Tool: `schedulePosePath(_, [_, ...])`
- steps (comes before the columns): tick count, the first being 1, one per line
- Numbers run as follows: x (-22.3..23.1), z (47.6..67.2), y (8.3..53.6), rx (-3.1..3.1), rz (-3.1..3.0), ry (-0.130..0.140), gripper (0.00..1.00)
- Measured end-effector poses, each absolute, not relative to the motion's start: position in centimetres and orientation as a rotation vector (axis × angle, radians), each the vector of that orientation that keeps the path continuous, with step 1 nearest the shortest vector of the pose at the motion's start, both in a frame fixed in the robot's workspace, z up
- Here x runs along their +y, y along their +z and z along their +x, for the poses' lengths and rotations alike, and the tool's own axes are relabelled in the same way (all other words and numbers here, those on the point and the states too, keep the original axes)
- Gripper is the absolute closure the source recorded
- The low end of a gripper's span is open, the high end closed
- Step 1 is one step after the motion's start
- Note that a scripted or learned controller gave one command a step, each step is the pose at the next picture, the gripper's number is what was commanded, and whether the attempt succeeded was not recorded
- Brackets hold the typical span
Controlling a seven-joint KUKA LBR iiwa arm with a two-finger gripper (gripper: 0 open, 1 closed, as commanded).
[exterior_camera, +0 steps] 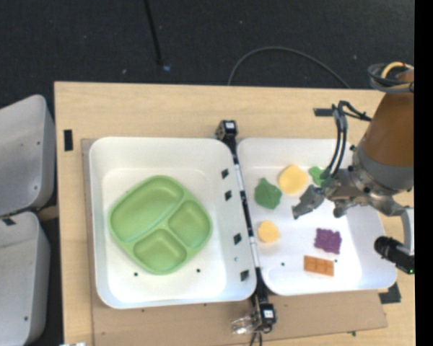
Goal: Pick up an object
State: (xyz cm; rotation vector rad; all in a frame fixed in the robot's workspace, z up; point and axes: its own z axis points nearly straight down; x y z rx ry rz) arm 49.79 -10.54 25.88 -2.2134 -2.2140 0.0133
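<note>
1. Over the right bin (274, 283), the hand (319, 197) hangs near the middle; whether it is released or clenched, I cannot tell.
2. Below it lie a purple piece (327, 241) and an orange block (319, 266).
3. Toward the bin's left edge sit a green lump (267, 194) and yellow lumps (293, 179).
4. The left bin (101, 280) carries a green tray (160, 224).

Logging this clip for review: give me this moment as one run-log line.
gripper: above right bin, holding nothing seen | nearest: yellow piece, dark green piece | left bin: green divided plate

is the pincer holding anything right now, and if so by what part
Nothing shows between the fingers of the pincer. It hangs over the right bin, between the yellow piece and the purple piece, touching neither as far as the view shows.
</note>
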Motion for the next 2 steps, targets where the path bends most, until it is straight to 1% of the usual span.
schedulePosePath(1, [-10.5, 50.0, 26.3, -2.222, -2.216, 0.004, 0.00])
schedulePosePath(2, [-10.1, 49.9, 19.8, -2.215, -2.215, 0.011, 0.00])
